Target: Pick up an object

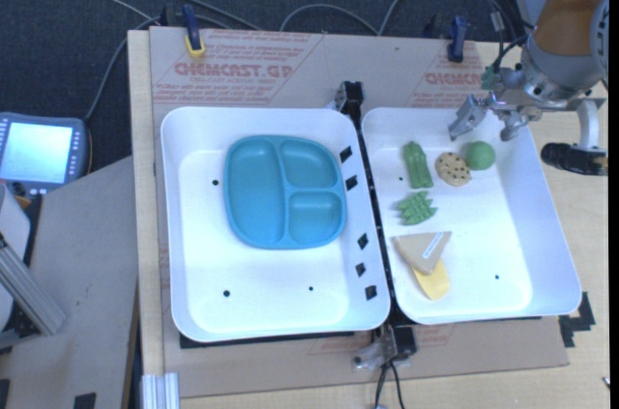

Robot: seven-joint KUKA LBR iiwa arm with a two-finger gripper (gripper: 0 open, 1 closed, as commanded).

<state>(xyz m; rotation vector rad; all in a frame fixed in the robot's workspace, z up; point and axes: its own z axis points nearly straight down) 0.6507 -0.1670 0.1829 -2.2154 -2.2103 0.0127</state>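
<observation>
The right bin (pixel 542 233) holds several toy foods. A green ball (pixel 479 155) lies beside a speckled cookie (pixel 452 168), with a green pickle (pixel 417 164) to their left. Lower down are a green leafy piece (pixel 416 207), a tan sandwich wedge (pixel 424 249) and a yellow piece (pixel 435 281). My gripper (pixel 486 123) hangs over the bin's far right corner, just above and behind the green ball. Its fingers (pixel 464 119) are spread open, and nothing sits between them.
The left bin (pixel 193 281) carries a blue divided plate (pixel 286 191). A black hinge strip (pixel 358 204) runs between the bins. Two clamps (pixel 193 38) hold the cardboard backing at the far edge. A screen (pixel 39 151) stands off the bench to the left.
</observation>
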